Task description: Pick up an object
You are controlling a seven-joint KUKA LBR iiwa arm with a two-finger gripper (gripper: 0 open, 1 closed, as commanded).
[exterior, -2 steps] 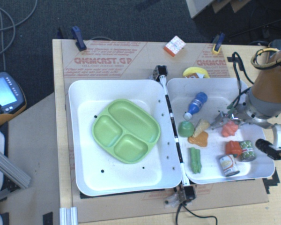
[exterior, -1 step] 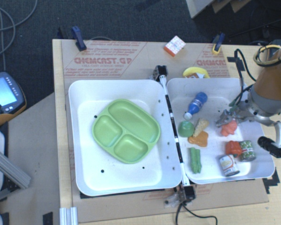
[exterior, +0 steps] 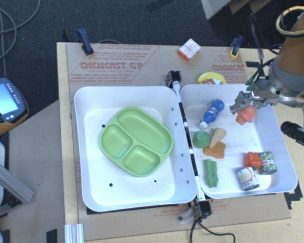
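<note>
My gripper (exterior: 245, 104) hangs over the far part of the right bin (exterior: 283, 151), at the end of the grey arm with the orange band (exterior: 294, 54). A small red-orange object (exterior: 247, 114) sits right at the gripper's lower end, touching or nearly touching it; whether it is held is unclear. To the gripper's left lies a blue and white bottle (exterior: 212, 113). Nearer the middle of the bin are a green ball (exterior: 201, 138), a beige piece (exterior: 218, 134) and an orange piece (exterior: 215, 150).
A green bean-like piece (exterior: 211, 172), a white can (exterior: 248, 178), a red item (exterior: 252, 159) and a green can (exterior: 267, 162) lie at the bin's near end. The left bin (exterior: 86, 110) holds a green divided plate (exterior: 137, 140). Behind the bins are a yellow item (exterior: 211, 78) and a small box (exterior: 189, 49).
</note>
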